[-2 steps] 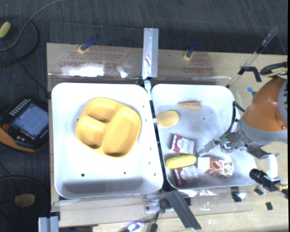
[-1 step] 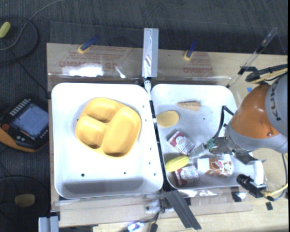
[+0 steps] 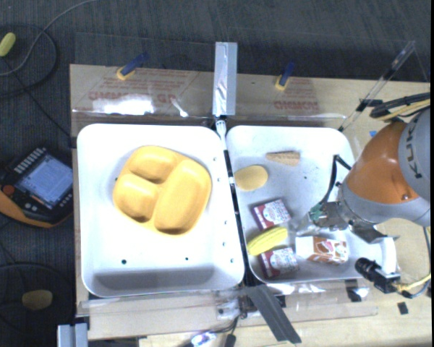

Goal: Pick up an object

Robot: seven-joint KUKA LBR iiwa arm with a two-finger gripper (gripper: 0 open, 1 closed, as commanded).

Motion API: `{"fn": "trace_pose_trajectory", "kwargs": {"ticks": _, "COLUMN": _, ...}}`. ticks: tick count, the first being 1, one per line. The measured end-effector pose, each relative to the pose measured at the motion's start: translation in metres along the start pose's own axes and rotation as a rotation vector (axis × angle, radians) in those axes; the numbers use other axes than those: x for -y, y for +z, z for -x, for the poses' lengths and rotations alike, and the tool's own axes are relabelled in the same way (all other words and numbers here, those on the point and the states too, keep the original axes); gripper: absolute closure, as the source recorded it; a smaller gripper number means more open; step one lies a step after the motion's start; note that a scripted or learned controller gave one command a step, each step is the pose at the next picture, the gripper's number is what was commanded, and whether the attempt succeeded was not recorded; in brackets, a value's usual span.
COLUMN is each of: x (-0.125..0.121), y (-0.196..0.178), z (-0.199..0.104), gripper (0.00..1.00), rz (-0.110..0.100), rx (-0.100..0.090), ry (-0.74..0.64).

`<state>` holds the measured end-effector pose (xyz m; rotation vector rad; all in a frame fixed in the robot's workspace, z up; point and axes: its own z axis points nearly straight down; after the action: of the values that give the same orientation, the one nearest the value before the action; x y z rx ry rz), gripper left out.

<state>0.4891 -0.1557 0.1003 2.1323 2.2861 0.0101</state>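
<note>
we judge this to be the approach step of the pick: our arm [image 3: 387,176], grey with its orange band, reaches in from the right of the frame and hangs over the lower right part of the right bin [image 3: 322,137], with nothing visibly lifted yet. the end effector [image 3: 320,219] sits low over the bin floor, but its tip is small and dark against the clutter, so we cannot tell how it is set or whether anything is caught in it.

the likeliest target lies just below it: a white packet with an orange-red print [image 3: 325,250], flat on the bin floor near the lower right of the frame, right beside or touching the end effector's lower side. to its left lie a yellow banana-like piece [image 3: 266,238], tilted, and a dark red packet [image 3: 281,262] partly under it; a second red packet [image 3: 271,212] is just above them. further up in the same bin are a round tan disc [image 3: 252,177] and a small tan wedge [image 3: 283,157], both well apart from the end effector. the left bin [image 3: 94,215] holds a large yellow lumpy object [image 3: 161,189], far from our reach at this moment.

the next move, as we read it, calls for settling squarely over the white packet, closing on it, and lifting straight up. the packet is flat and thin, so a clean hold may be hard, and the crowded neighbours could get nudged.
</note>
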Motion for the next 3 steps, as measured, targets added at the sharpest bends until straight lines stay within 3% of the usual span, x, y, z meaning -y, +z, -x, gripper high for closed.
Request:
{"fn": "trace_pose_trajectory", "kwargs": {"ticks": 1, "x": 0.000, "y": 0.000, "z": 0.000, "gripper": 0.00, "rz": 0.000, "rx": 0.000, "ry": 0.000}}
{"fn": "trace_pose_trajectory", "kwargs": {"ticks": 2, "x": -0.065, "y": 0.011, "z": 0.010, "gripper": 0.00, "rz": -0.007, "rx": -0.002, "ry": 0.175}}
{"fn": "trace_pose_trajectory", "kwargs": {"ticks": 3, "x": -0.095, "y": 0.011, "z": -0.050, "gripper": 0.00, "rz": -0.002, "rx": 0.001, "ry": 0.044}}
